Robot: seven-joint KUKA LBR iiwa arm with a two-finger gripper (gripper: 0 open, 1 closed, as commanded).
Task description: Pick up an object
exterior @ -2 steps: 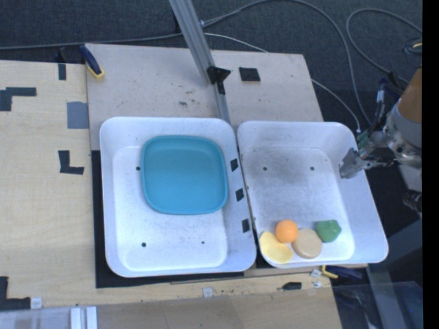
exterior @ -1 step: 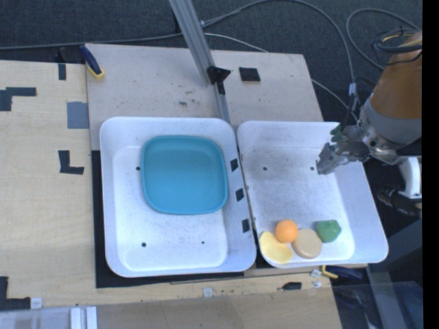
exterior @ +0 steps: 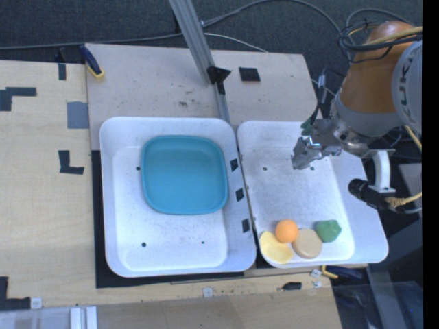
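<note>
Along the near edge of the right bin (exterior: 274, 184) lies a cluster of small objects: an orange ball (exterior: 287, 231), a tan round piece (exterior: 307, 244), a yellow flat piece (exterior: 274, 249) and a green piece (exterior: 328, 229). My gripper (exterior: 302, 157) hangs over the far half of that bin, well away from the cluster. Nothing shows between its fingers.
A blue square plate (exterior: 184, 174) sits in the left bin (exterior: 123, 238). A slanted metal pole (exterior: 195, 36) rises behind the bins. A black cable connector (exterior: 363, 192) hangs at the right bin's right side.
</note>
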